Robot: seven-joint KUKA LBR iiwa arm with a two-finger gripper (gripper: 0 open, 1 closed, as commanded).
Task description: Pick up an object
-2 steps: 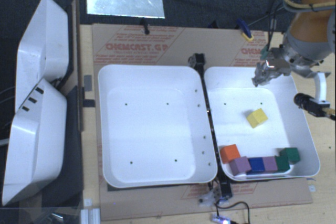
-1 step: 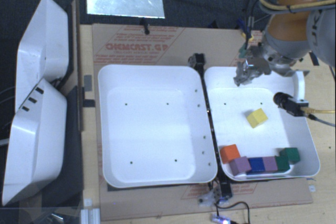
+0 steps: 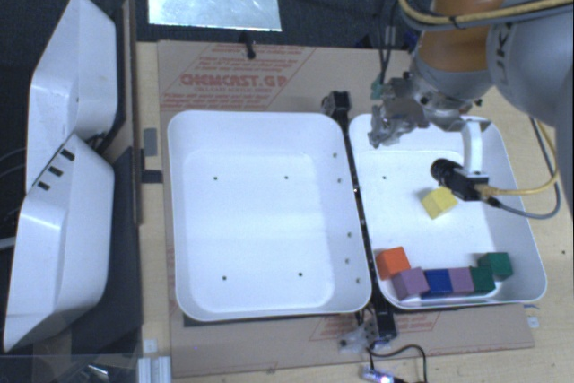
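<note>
Fingers [image 3: 387, 132] over right bin [image 3: 518, 193] near its back-left corner; can't tell opening, nothing seen held. Yellow block [image 3: 439, 203] mid-bin, lying skewed to bin walls, long axis unclear. Other blocks [image 3: 446, 279] along front edge.

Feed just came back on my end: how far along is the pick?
Nothing looks picked yet. The gripper hangs over the right bin's upper left corner with no object visible in it. The yellow block lies mid-bin; the orange block, purple, blue and green blocks sit along the near edge. Grasping and lifting remain.
</note>
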